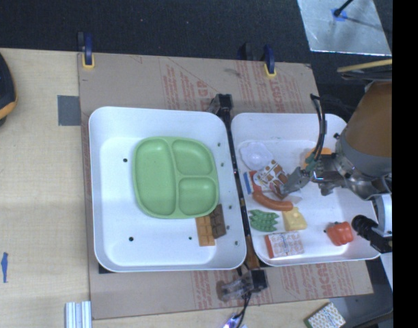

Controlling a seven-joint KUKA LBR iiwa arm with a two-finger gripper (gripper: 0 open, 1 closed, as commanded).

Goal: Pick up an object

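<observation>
The gripper (289,182) hangs low in the right bin (332,125), its dark fingers pointing left and down toward the clutter there; whether they are open or closed I cannot tell from this slant, and nothing shows between them. Its tip sits just beside a red-and-white packet (268,175) and right over the far end of a hot dog (272,201), so either could be the thing aimed at. Near these lie a green toy vegetable (263,219), a yellow block (295,219), a printed carton (285,244) and, well to the right, a red toy (340,233). I judge this to be the reaching or closing step, with no lift yet; the next move calls for the fingers to settle around one item and rise without dragging its neighbours. The left bin (110,183) holds a green divided plate (175,176) and brown chocolate-like bars (210,227) at its near right corner. Both bins rest on a cardboard sheet (161,80) clamped with blue clips to a pale wooden bench (31,197), with dark floor beyond.
</observation>
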